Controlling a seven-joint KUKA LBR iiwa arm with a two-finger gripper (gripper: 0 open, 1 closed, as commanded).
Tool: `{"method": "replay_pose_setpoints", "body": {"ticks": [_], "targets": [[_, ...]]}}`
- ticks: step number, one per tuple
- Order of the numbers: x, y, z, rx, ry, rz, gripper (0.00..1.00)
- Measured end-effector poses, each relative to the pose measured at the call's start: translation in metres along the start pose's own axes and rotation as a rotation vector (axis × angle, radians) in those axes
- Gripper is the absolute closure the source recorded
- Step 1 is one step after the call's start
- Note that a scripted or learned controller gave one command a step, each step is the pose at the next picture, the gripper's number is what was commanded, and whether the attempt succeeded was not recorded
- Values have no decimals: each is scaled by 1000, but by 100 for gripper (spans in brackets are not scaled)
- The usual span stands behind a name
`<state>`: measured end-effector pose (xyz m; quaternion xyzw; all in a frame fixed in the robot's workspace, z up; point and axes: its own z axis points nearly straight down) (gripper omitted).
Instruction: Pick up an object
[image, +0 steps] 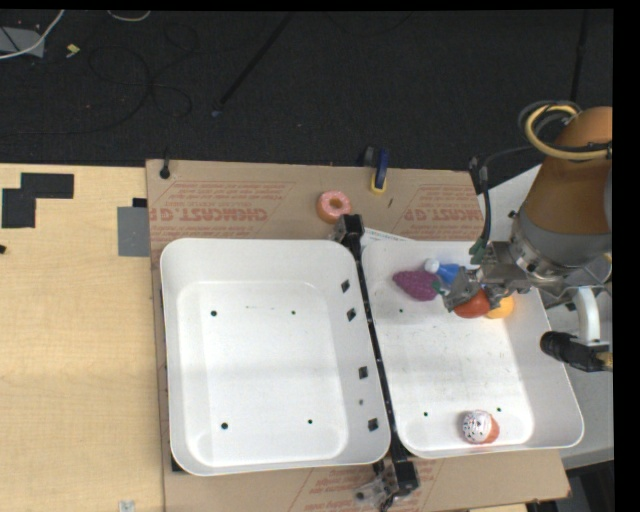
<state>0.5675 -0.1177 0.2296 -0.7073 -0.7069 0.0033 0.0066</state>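
My gripper (468, 291) is low in the right bin (520, 380), at its far right side, hanging from the grey and orange arm (565, 190). It sits right over a small cluster of objects. A red round object (472, 306) lies directly beneath it, with a yellow piece (501, 308) at its right. A blue and white object (445, 270) lies just left of the gripper, and a purple lump (415, 284) lies further left. A white ball with red spots (478, 427) rests near the bin's front edge.
The left bin (200, 300) stands beside the right one, with a black divider rail (362, 330) between them. A pink ring (334, 206) lies on the cardboard behind the bins. A blue and yellow clamp (378, 170) sits at the cardboard's far edge.
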Motion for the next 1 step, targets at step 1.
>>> {"method": "replay_pose_setpoints", "body": {"ticks": [1], "targets": [[137, -30, -19, -9, 1, -15, 100]]}}
